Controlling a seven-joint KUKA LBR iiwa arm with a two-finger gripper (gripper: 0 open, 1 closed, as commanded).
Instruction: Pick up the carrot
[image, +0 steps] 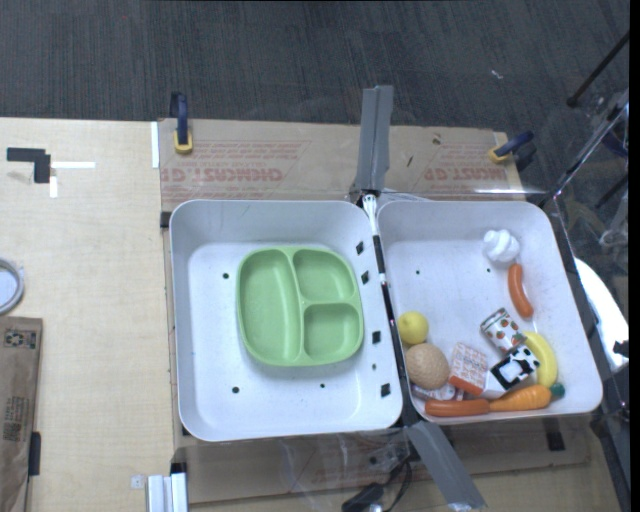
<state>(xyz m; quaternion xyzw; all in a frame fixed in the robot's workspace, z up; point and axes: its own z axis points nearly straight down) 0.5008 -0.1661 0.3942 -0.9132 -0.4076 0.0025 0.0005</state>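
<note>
The carrot (522, 398) is located at the near edge of the right bin (440, 235), lying flat, just beside a banana (543, 357) and a black-and-white box (512, 370). A green divided plate (298, 304) is seated in the left bin (200, 330). The gripper state cannot be determined.

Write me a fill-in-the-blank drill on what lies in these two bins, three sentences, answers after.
1. The green divided plate lies in the ____ bin of the camera view.
2. The carrot lies along the ____ wall of the right bin, beside the banana.
3. The plate has ____ compartments.

Missing words: left; near (bottom); three
</note>
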